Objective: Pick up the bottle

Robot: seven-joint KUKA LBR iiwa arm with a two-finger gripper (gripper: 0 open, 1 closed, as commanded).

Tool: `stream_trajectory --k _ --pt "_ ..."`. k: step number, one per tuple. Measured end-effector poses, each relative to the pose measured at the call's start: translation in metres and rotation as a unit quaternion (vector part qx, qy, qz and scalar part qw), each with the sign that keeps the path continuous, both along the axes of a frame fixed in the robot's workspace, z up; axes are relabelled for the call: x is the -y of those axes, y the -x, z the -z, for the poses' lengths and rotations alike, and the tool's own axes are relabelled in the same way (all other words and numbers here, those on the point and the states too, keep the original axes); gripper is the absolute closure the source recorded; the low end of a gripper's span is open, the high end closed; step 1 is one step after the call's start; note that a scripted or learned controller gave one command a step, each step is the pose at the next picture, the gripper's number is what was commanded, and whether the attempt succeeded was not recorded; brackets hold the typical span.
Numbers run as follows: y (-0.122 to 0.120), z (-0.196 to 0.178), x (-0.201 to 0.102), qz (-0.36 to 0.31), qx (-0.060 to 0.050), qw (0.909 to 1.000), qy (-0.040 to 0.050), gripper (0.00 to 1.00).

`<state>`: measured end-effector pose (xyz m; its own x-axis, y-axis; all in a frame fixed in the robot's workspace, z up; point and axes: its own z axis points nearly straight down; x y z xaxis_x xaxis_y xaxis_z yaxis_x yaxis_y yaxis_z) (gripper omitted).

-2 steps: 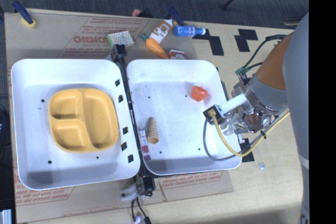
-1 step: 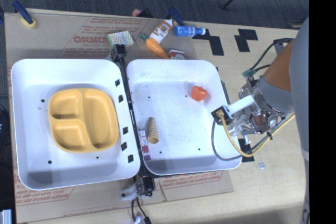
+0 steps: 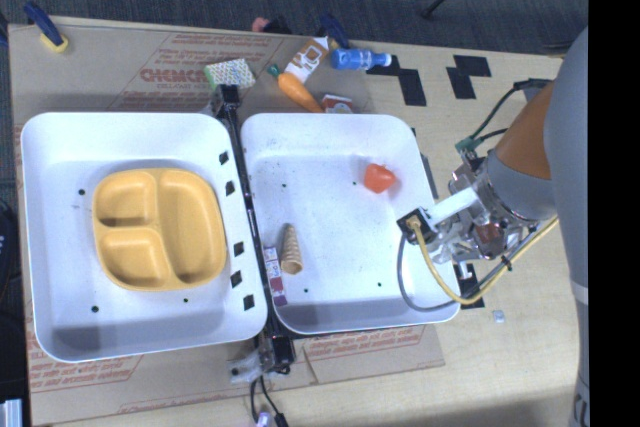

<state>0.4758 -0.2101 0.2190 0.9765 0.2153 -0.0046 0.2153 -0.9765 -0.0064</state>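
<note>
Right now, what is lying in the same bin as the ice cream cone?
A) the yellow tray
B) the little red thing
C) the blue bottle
B: the little red thing lies in the same white bin as the ice cream cone. The yellow tray sits in the other bin, and the blue bottle lies outside both bins.

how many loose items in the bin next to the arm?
2. An orange-red lump toward the bin's upper right, and a tan cone lying near its left wall. The claw overhangs the right rim, so something small may be hidden there.
</note>
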Motion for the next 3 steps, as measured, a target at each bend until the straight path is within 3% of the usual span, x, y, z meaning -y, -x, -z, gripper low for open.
stream_trajectory --k 1,2,3 --pt "-0.001 -0.013 -0.021 0.001 0.001 1.0000 0.0006 1.00" --pt "0.000 -0.013 0.001 0.006 0.001 1.0000 0.0008 1.00" --pt "0.000 -0.011 0.000 0.005 0.000 1.0000 -0.0001 1.00"
